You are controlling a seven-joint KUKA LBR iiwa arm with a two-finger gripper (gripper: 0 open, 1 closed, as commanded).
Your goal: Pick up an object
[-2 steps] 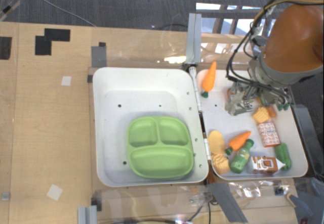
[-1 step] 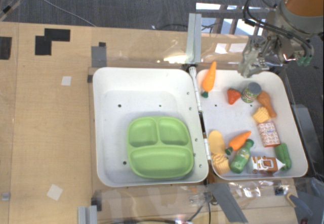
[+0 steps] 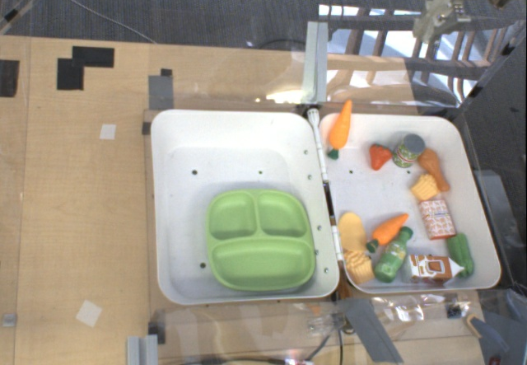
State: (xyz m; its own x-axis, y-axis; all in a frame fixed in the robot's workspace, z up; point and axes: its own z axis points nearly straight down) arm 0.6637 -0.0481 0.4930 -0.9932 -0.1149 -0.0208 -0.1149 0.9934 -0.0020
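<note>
Left bin [image 3: 173,190], well below-left of the jaws, held a green divided tray [image 3: 260,240]. Right bin [image 3: 473,190], beneath the raised gripper [image 3: 445,2], held toy foods: carton [image 3: 436,217], carrot [image 3: 339,126], can [image 3: 408,151]. Whether the jaws stood apart or together could not be told.

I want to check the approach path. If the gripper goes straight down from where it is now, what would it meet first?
Probably the metal frame behind the right bin, not the toys; depth is unclear. The gripper sits high, beyond the bin's far edge.

Left bin [image 3: 177,149]: open floor at upper frame, tray [image 3: 261,239] fills the lower part. Right bin [image 3: 473,182]: items crowd its right and lower parts.
</note>
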